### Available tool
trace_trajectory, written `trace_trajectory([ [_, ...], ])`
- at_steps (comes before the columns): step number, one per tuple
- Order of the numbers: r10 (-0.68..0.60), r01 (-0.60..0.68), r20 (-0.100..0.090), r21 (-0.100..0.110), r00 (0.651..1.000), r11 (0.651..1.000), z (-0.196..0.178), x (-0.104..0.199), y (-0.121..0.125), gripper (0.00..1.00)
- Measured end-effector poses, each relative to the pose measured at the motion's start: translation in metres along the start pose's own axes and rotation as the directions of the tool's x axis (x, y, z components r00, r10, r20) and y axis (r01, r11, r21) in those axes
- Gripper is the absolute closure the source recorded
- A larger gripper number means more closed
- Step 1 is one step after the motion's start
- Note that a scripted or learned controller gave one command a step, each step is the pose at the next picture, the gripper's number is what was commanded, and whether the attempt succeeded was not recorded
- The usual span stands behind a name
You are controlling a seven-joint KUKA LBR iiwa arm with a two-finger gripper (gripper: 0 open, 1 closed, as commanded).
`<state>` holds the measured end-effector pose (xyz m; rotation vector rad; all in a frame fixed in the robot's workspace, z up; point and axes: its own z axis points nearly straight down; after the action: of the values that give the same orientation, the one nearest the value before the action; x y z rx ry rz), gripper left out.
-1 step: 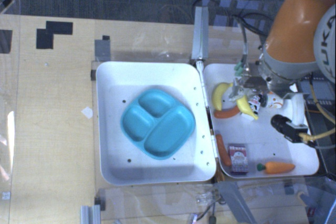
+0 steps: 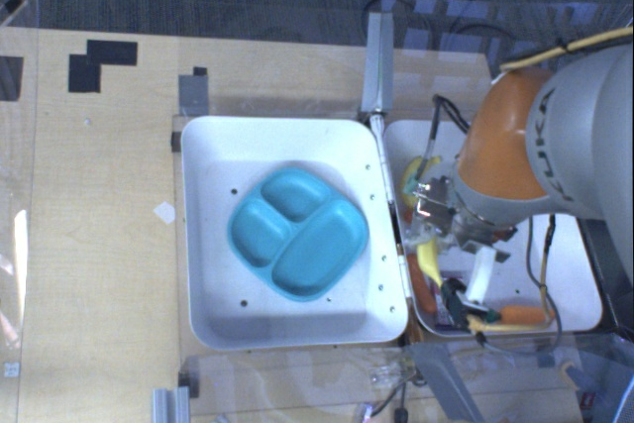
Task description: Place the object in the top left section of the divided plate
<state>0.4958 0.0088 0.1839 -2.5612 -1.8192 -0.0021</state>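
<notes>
The big grey robot arm with the orange band [image 2: 515, 149] reaches down into the right white bin [image 2: 584, 297]. Its tool [image 2: 451, 248] sits low among the small things there. I cannot tell if the tool is wide, narrow, or holding something, because the arm covers it.

The right bin has a yellow banana-shaped toy [image 2: 427, 263], an orange carrot-shaped toy [image 2: 520, 316] and some darker bits near the bottom edge. I cannot tell which one is meant to be picked.

The blue plastic plate with three parts [image 2: 299, 233] lies in the middle of the left white bin [image 2: 208, 312]. All its parts look bare. The smaller part near the top [image 2: 295, 193] seems to be where the thing should go.

I think the step now is the grab. To do it well, the tool should close on just one toy, lift it straight up over the wall between the bins, and let go low over that part.
</notes>
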Motion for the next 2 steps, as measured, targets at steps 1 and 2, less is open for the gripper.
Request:
trace_trajectory([
  [1, -0.065, 0.065, 0.0, -0.003, 0.998, 0.998, -0.001, -0.061, 0.013, 1.0],
  [2, -0.217, 0.217, 0.0, -0.001, 0.976, 0.976, 0.045, -0.12, 0.033, 1.0],
])
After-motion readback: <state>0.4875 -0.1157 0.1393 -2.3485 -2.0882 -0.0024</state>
